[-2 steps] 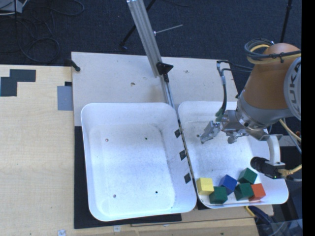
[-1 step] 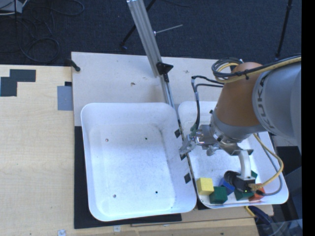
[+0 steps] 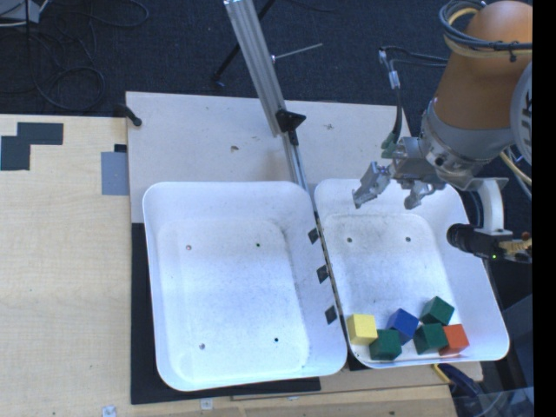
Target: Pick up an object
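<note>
The arm's tool [image 3: 388, 195] hangs with fingers spread wide and nothing between them above the right bin [image 3: 382, 241], toward its 12 o'clock rim. Its likely targets, six coloured blocks [image 3: 408, 328], cluster at 6 o'clock, well apart on the bin floor.

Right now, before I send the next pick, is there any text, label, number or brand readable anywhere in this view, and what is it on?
None: no readable text in this view.
Blocks: plain coloured faces, no markings.
White bins: bare apart from dark specks.
Orange band and end effector: no legible label or brand.
</note>
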### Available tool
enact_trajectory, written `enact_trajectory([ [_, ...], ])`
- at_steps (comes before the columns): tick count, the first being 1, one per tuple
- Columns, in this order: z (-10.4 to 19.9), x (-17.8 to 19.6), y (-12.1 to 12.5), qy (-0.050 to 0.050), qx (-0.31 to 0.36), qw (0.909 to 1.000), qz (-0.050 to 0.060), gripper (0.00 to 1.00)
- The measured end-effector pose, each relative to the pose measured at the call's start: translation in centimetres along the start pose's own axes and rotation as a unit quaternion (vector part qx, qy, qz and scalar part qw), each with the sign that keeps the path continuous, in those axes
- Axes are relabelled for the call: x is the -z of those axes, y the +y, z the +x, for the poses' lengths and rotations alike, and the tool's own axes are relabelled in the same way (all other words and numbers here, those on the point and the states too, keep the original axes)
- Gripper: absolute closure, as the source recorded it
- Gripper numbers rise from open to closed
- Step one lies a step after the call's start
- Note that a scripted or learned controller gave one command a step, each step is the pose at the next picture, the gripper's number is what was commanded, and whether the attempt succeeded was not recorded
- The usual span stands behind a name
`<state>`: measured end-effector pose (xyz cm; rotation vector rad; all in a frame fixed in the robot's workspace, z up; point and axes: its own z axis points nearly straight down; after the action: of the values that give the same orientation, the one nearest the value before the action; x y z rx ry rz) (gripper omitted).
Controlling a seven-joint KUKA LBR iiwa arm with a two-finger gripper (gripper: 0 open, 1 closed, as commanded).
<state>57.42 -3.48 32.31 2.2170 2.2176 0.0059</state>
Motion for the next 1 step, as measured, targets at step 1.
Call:
enact_trajectory([
  [1,-0.79,-7.16,-1.95,0.001,-0.001,1.0,0.009,0.0],
])
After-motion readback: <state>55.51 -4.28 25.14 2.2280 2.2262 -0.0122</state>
